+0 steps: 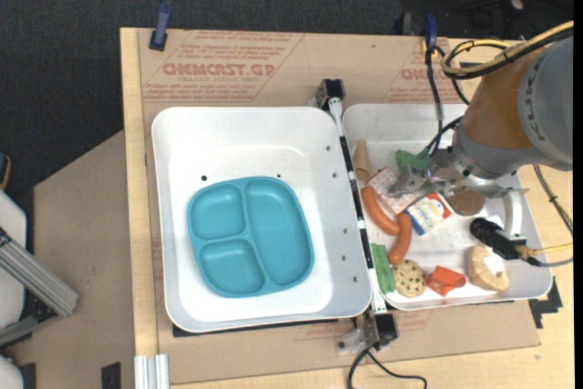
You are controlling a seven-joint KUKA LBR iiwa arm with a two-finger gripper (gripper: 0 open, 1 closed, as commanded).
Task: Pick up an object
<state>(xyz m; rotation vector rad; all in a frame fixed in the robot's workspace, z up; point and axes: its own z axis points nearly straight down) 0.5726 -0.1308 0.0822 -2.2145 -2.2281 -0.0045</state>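
— On the bench, what do you see?

— Two white bins sit side by side. The left bin [173, 141] has a blue plate [250, 235] in it. The plate has three parts, and it lies flat near the front of the bin.

— And the other bin?

— The right bin [537, 285] holds lots of toy food. A long orange hot dog [378, 209] lies near the left wall. Just under it is a bent orange carrot [400, 239]. A round cookie [409, 279] with dark chips sits near the front. Beside the cookie is a small red piece [446, 280]. A tan, bread-like lump [488, 270] is at the front right. A little white packet [427, 213] with red and blue on it lies in the middle. A tan cone shape [362, 158] rests near the back left corner.

— Where is the arm?

— The grey arm [528, 118] with its orange band comes in from the right. It reaches over the right bin. Its gripper [421, 181] is low, over the middle of the food pile, just above the white packet and near a green thing [407, 161].

— Is the pincer holding something?

— I cannot tell. The tips are mixed in with the toys, so I cannot see if they are spread or pressed together.

— So where are the things to pick?

— All of the toy food lies in the right bin.
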